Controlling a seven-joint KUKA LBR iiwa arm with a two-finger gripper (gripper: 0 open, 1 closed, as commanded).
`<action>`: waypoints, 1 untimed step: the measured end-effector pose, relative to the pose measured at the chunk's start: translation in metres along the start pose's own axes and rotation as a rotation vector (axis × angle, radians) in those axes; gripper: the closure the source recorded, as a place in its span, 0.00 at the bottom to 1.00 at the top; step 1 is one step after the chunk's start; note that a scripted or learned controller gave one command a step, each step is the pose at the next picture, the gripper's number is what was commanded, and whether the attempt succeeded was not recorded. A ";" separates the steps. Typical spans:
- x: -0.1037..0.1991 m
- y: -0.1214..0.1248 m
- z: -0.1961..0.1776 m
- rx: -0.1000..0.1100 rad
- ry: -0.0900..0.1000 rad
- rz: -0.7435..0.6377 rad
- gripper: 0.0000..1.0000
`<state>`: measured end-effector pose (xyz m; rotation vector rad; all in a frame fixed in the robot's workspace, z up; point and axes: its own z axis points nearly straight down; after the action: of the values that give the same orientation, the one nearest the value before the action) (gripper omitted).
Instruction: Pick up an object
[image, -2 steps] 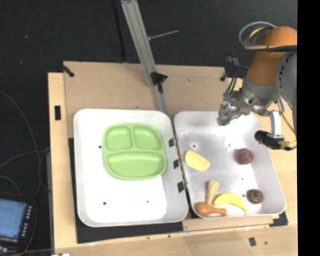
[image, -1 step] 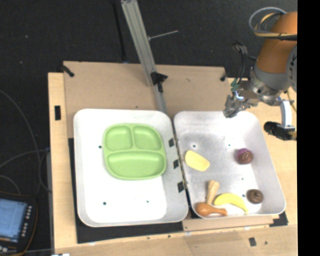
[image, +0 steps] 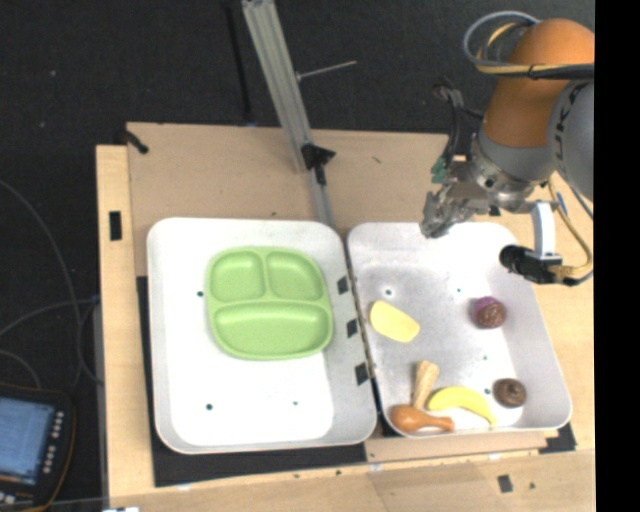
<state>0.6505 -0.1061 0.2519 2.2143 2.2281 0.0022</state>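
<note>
Yellow piece (image: 393, 322): lying flat and alone at 9 o'clock in the right bin (image: 440, 270), not touching other toys. Looking like the easy pick. Skipping the pile at 6 o'clock, the brown leg (image: 420, 419) and banana (image: 462, 403) crowding together there. Hanging over the bin's 12 o'clock rim with the gripper (image: 438, 215), carrying nothing; open or closed, too small to tell. Needing to slide toward 7 o'clock, then going straight down, slowly. Leaving the purple ball (image: 489, 313) at 3 o'clock, likely rolling.
</note>
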 end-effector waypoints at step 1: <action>0.049 -0.009 -0.009 0.000 0.001 -0.001 1.00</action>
<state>0.6407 -0.0568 0.2608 2.2143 2.2293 0.0027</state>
